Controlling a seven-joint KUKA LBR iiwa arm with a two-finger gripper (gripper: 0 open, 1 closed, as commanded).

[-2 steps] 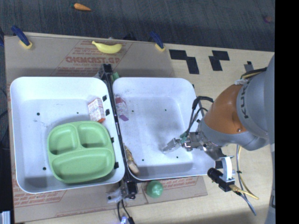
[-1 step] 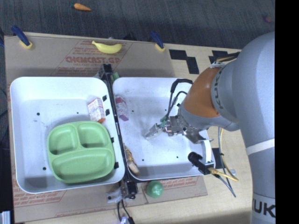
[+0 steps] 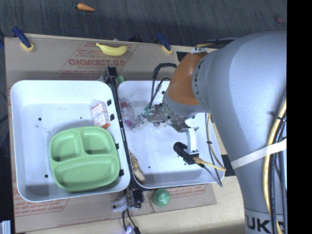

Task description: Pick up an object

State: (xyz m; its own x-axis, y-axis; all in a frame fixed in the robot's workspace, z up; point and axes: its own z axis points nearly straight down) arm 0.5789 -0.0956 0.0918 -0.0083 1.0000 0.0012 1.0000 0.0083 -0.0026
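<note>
We list a green divided tray [image 3: 84,158] in the left bin [image 3: 29,96], toward its front right corner, with a small red-and-white carton [image 3: 100,114] just beyond the tray near the bin's right wall. On the cardboard sheet [image 3: 63,57] under the bins we note a yellow banana [image 3: 111,48] near its rear edge, a green ball [image 3: 161,197] at its front edge, and blue clamps [image 3: 22,38] along the rear edge. We record one orange item [image 3: 86,7] on the dark floor beyond the bench.
</note>
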